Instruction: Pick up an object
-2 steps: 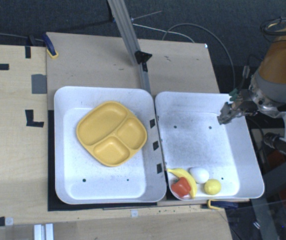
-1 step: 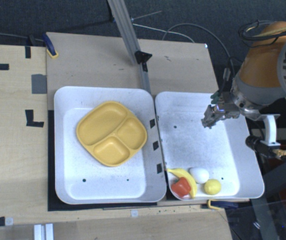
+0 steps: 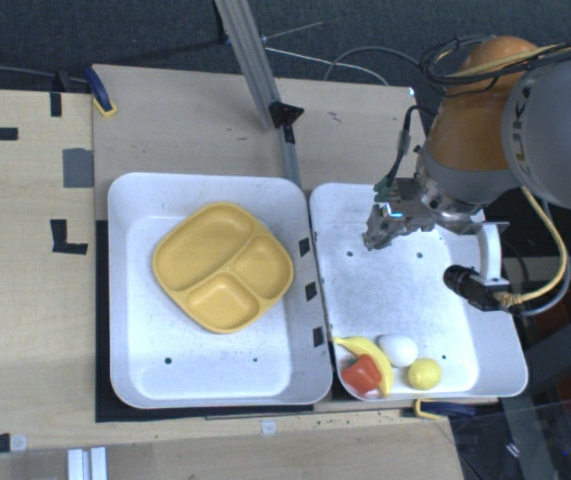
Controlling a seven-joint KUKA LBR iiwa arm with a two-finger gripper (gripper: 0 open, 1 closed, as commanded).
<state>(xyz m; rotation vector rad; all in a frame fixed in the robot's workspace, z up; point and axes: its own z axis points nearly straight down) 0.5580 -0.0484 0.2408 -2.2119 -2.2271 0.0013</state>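
Gripper (image 3: 380, 230) hangs over the upper part of the right bin (image 3: 350, 278), at the end of the grey arm (image 3: 525, 118) with its orange band; whether it is clenched or released I cannot tell from this slanted view, and nothing is seen in its grasp. Every candidate for the pick lies well below it, crowded into the right bin's lower left corner: a yellow banana (image 3: 367, 349) curving over a red object (image 3: 362, 372), a white egg-shaped object (image 3: 398, 349) just beside the banana, and a small yellow ball (image 3: 424, 373) next to the egg. The yellow divided plate (image 3: 222, 266) sits alone in the left bin (image 3: 130, 298).

To do the reach well, I judge the arm should travel toward that corner cluster and choose the yellow ball or the egg, which stand farther from the bin wall than the banana. Descending straight down, centred on one item, should avoid nudging its neighbours. Rounded shapes may roll or squirt out, so a low, centred closure seems wise.
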